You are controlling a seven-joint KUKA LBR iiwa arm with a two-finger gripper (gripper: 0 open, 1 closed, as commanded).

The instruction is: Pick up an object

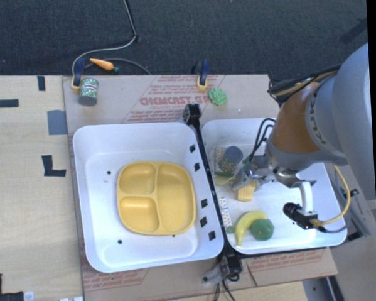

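Observation:
The right bin (pixel 318 234) holds a yellow banana (pixel 244 223) with a green round fruit (pixel 262 229) against it near the front. A pale yellow wedge (pixel 245 193) lies in the middle, and a grey can (pixel 231 156) and some greenish pieces (pixel 223 175) sit by the left wall. My gripper (pixel 251 173) reaches in from the right and hangs just above the yellow wedge, between it and the grey can. The arm's wrist covers the finger gap.
The left bin (pixel 94 151) holds a yellow divided plate (pixel 156 197). On the cardboard behind the bins lie a small can (pixel 88 90), a green clump (pixel 218 97), two clamps and a cable. A black divider runs between the bins.

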